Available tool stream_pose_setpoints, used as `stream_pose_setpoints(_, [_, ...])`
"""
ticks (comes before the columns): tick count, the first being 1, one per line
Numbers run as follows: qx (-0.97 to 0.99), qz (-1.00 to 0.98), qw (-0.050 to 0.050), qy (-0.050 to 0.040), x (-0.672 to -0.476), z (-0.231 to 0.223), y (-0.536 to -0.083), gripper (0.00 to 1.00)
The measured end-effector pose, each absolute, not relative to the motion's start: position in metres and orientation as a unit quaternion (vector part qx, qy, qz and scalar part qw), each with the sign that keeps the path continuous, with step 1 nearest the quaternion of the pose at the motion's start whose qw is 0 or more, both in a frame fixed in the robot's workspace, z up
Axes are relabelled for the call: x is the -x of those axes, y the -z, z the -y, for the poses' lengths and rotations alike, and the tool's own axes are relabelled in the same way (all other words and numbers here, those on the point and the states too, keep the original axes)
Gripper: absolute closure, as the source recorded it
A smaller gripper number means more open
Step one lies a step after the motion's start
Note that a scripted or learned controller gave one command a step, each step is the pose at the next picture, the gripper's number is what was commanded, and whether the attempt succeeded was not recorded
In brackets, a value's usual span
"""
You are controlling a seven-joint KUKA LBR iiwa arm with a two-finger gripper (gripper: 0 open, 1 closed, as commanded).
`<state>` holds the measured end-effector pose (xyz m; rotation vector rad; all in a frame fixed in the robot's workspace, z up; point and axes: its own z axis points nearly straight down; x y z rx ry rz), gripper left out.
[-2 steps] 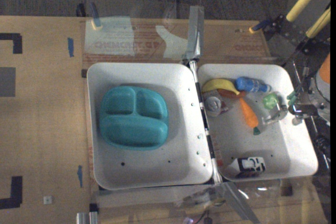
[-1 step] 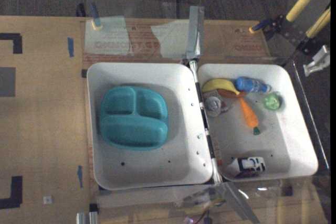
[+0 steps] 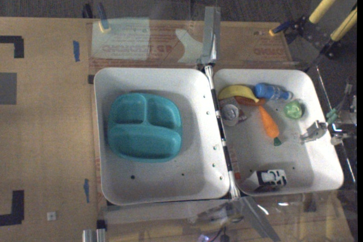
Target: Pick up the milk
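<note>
At the near edge of the right bin (image 3: 326, 175), the milk (image 3: 271, 177) is lying on its side, a small carton in black and white, close to the bin's front wall. A little farther in, the carrot (image 3: 269, 123) is resting at a slant near the middle, its green end pointing toward me. At the right rim, the gripper (image 3: 313, 132) is hanging just above the bin floor, well apart from the milk; I cannot tell how far it is open, and I am seeing nothing in it. Beside the left wall a grey can (image 3: 230, 113) is sitting. Farther back, the banana (image 3: 238, 91) is lying just beside the blue bottle (image 3: 271, 91), and a green cup (image 3: 294, 109) is standing near the bottle. In the left bin (image 3: 113, 178), a teal tray (image 3: 144, 126) with three compartments is lying flat.
</note>
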<state>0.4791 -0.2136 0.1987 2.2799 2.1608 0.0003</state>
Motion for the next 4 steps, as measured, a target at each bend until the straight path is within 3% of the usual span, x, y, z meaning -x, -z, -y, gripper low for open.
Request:
stream_pose_setpoints(1, [-0.758, -0.652, 0.001, -0.0004, -0.497, 0.198, -0.094, 0.00])
stream_pose_setpoints(2, [-0.759, -0.652, 0.001, -0.0003, -0.496, 0.199, -0.094, 0.00])
stream_pose_setpoints(3, [-0.795, -0.606, 0.005, -0.0034, -0.540, 0.126, -0.089, 0.00])
stream_pose_setpoints(4, [-0.810, -0.587, 0.002, -0.0008, -0.637, 0.134, -0.088, 0.00])
